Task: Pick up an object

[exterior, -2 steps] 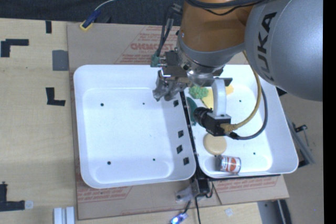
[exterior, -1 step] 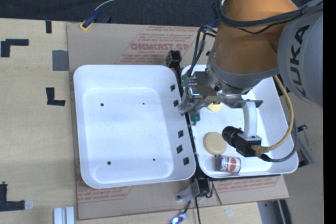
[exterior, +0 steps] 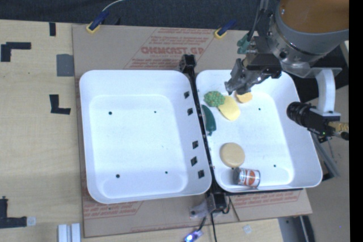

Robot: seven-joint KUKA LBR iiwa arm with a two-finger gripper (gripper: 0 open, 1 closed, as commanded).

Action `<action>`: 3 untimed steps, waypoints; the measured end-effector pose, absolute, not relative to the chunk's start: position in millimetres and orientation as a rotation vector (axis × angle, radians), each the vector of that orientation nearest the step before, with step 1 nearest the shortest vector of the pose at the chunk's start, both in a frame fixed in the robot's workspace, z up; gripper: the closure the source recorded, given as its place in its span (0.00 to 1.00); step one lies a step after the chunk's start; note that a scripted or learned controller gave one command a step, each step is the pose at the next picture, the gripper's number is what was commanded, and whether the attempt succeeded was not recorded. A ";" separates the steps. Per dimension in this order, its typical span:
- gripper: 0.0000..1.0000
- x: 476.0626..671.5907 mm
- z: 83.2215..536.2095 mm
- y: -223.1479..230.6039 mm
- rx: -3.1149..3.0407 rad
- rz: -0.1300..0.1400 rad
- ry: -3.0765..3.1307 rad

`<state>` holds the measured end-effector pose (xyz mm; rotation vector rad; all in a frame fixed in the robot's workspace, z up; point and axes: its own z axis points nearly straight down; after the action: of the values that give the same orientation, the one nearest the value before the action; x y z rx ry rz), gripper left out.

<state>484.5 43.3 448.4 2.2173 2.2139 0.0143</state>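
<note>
My gripper (exterior: 238,86) hangs over the back of the right bin (exterior: 283,139), its dark fingers pointing down and left. Just beside its tips lies a small orange-yellow piece (exterior: 244,97). A pale yellow wedge (exterior: 229,110) sits a little lower left, touching a green broccoli-like piece (exterior: 214,99). A dark green pod (exterior: 209,119) lies along the bin's left wall. Nearer the front are a round tan disc (exterior: 232,154) and a small red and silver can (exterior: 247,177) on its side. Nothing shows between the fingers.
The left bin (exterior: 136,133) stands beside the right one, joined by a black divider with clips (exterior: 195,122). Both rest on a cardboard sheet (exterior: 164,48). A black fixture (exterior: 312,116) juts in at the right bin's right edge.
</note>
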 end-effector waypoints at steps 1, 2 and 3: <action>1.00 484.0 540.7 62.1 2.213 0.014 2.221; 1.00 489.9 411.6 -5.7 2.234 -0.019 2.221; 1.00 482.1 328.1 56.8 2.220 -0.013 2.234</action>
<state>482.1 56.8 328.1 2.2200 2.2342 -0.0133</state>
